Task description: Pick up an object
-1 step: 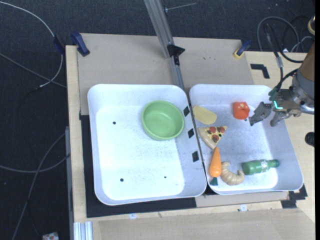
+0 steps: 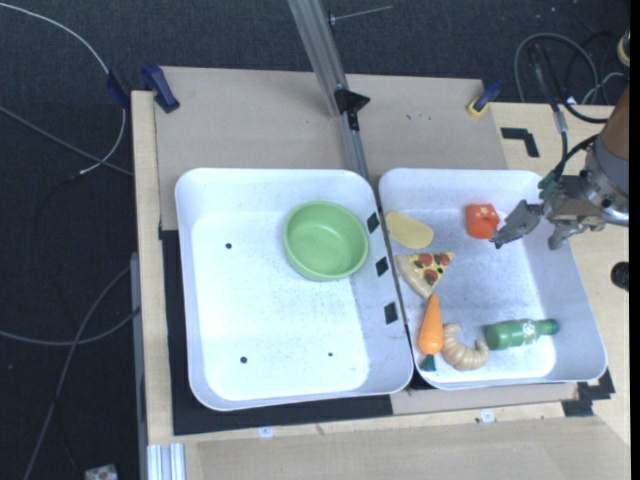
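My gripper (image 2: 528, 236) hangs over the right bin (image 2: 560, 298) near its right wall, open, with nothing between its fingers. Its left finger (image 2: 512, 224) ends just right of a red-orange block (image 2: 481, 220). A pale yellow oval piece (image 2: 410, 230) lies at the bin's left side, with a pizza slice (image 2: 425, 268) just below it. Toward the front lie an orange carrot (image 2: 430, 326), a tan croissant-like piece (image 2: 465, 351) and a green bottle (image 2: 518, 333) on its side.
The left bin (image 2: 240, 318) holds a green bowl (image 2: 325, 240) near its back right corner. A grey metal bar (image 2: 320, 48) slants down from the top to the gap between the bins. Blue clamps (image 2: 158, 86) sit at the bench's back corners.
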Motion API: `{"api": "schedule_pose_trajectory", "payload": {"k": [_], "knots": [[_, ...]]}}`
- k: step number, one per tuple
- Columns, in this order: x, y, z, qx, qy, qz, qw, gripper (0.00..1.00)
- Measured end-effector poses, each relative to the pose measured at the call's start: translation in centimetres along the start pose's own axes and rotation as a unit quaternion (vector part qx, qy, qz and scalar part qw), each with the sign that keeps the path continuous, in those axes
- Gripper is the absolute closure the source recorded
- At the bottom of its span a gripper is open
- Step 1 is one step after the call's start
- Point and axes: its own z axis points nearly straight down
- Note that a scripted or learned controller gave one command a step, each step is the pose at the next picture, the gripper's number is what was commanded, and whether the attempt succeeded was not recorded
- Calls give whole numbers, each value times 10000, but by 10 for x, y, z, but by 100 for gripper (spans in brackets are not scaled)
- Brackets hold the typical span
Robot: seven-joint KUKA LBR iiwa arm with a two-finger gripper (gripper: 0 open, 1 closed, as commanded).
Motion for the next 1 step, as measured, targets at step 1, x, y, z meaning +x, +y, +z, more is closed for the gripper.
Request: {"api": "schedule_pose_trajectory", "payload": {"k": [1], "knots": [[9,-5,57,34,8,1,10000,0]]}}
